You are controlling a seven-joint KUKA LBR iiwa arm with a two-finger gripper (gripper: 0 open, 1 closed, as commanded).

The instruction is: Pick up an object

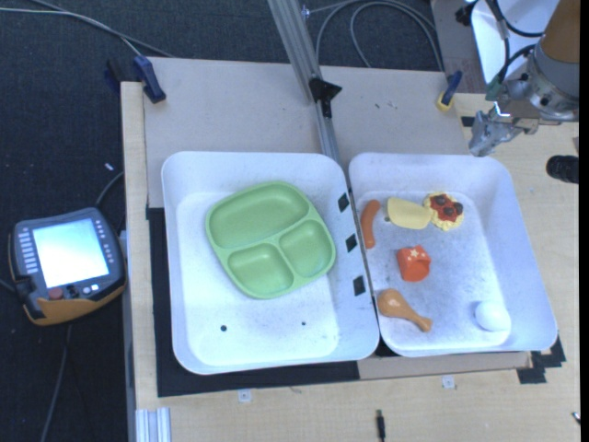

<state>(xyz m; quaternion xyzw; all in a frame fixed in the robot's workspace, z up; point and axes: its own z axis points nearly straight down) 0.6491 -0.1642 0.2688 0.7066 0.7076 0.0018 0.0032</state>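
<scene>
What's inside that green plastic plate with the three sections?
Nothing lies in the green divided plastic plate; all three compartments show bare. It covers part of the left white bin, so the floor beneath stays hidden.

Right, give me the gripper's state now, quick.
Two-finger gripper: holding nothing, hovering above the right white bin's far rim.

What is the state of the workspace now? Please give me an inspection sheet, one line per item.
Surface: bench bears left bin and right bin, side by side.
Job's things: in the right bin, sausage, yellow piece, pizza toy, red pepper, drumstick, white egg.
Clutter: green divided plate in the left bin.
Hand: hand above the right bin's far corner, holding nothing visible.
Cables: grey loops behind the bench.
Surroundings: pendant on the floor.
</scene>
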